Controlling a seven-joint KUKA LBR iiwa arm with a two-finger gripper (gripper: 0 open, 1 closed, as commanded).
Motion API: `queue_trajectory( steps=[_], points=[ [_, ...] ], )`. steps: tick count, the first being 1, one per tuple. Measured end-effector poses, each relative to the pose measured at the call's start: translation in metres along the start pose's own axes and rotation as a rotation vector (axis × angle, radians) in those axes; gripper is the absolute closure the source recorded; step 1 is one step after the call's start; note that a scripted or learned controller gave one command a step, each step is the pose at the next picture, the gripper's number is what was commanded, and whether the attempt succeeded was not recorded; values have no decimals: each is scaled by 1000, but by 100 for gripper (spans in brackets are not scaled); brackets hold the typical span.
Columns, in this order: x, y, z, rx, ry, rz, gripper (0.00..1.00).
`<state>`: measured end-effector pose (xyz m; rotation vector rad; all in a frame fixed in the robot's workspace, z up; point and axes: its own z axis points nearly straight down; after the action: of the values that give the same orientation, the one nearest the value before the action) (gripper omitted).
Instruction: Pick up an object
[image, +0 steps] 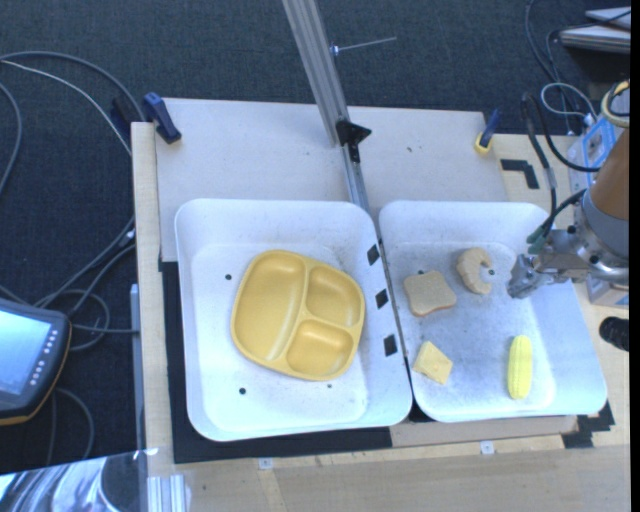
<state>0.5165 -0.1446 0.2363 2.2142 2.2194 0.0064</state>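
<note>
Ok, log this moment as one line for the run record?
pincer: over right bin, near bagel, nothing seen held | right bin: bread slice, cheese wedge, corn | left bin: yellow tray

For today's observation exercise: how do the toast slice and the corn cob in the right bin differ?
The toast slice is flat, tan and roughly square; the corn cob is bright yellow, long and rounded. The toast slice lies near the bin's left side, the corn cob toward its lower right, closer to the gripper. Both lie loose in the right bin, untouched.
</note>
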Motion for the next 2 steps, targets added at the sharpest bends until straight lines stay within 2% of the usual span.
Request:
queue_trajectory(
  steps=[2],
  points=[
    [127, 20, -1, 6, 5, -7, 100]
  ],
)
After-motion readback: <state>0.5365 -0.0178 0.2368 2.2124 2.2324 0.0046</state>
